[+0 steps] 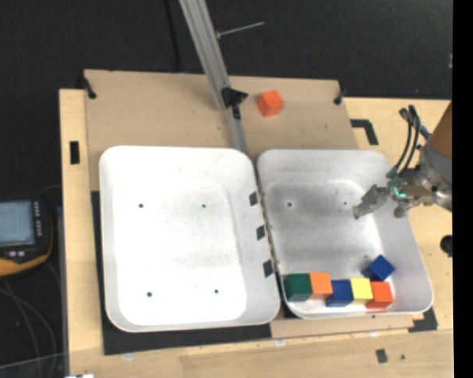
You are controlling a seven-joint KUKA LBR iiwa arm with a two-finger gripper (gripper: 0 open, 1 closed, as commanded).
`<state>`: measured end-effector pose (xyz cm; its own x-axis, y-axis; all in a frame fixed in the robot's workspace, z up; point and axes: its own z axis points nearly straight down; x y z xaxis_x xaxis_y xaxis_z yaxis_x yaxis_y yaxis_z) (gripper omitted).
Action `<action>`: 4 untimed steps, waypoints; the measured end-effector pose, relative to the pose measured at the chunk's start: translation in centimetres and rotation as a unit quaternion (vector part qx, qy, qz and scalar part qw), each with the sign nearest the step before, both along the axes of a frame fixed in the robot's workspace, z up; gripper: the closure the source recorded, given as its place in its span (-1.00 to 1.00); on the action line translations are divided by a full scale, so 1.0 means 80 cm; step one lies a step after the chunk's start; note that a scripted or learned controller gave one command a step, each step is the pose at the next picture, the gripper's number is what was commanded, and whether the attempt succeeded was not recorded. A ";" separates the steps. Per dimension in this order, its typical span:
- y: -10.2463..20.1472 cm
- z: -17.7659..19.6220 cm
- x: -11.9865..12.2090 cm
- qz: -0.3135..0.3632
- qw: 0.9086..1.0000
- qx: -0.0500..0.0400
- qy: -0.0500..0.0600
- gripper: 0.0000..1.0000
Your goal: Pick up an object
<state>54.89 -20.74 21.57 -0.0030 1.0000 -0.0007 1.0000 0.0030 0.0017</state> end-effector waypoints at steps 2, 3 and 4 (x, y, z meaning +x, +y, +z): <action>0.037 -0.027 0.032 -0.002 1.000 0.000 0.004 -1.00; 0.090 0.098 0.011 0.002 1.000 0.000 -0.004 -1.00; 0.118 0.112 0.023 0.001 1.000 0.000 -0.001 -1.00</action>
